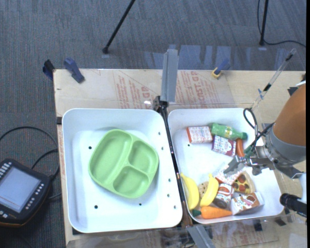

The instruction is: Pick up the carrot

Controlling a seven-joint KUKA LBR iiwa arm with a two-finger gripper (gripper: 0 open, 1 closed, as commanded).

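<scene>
The carrot (215,212) is orange with a green stub at its left end. It lies flat along the front wall of the right bin (196,159), just below a yellow banana (211,189) and a red-and-white packet (225,191). My gripper (236,166) hangs over the right side of this bin, above a pizza slice toy (244,182). It is behind and to the right of the carrot, well apart from it. Nothing shows in its grasp.
The right bin also holds a second banana (190,190), a red box (198,134), a green bottle (227,131), a dark red packet (223,145), a sausage (240,148) and a printed packet (246,203). A green divided plate (125,163) sits in the left bin (77,138).
</scene>
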